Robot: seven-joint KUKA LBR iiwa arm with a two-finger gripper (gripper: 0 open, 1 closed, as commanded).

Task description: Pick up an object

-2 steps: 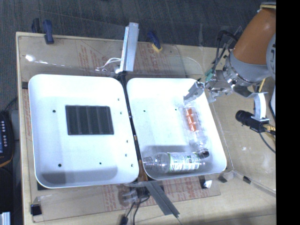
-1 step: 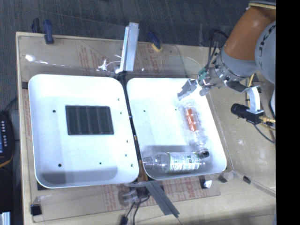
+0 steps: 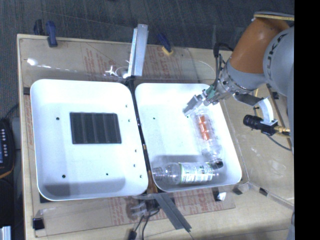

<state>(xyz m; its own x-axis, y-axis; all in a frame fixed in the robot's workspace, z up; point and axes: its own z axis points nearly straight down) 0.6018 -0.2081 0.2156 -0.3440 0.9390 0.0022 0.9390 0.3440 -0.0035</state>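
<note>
I see my pincer (image 3: 192, 105), whose grip I cannot tell, just above the orange-labelled bottle (image 3: 205, 132), a second bottle (image 3: 186, 171) lying farther below.

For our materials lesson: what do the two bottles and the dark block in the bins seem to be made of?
Bottle with orange label: clear, glossy plastic, probably; the bin shows through it.
Bottle with green label: the same see-through look.
Dark ribbed block: matte black, perhaps foam or rubber; uncertain.

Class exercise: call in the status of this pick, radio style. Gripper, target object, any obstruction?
Gripper above right bin, nothing held. Orange-label bottle just below it. Second bottle lies along the near wall, caps close together.
</note>
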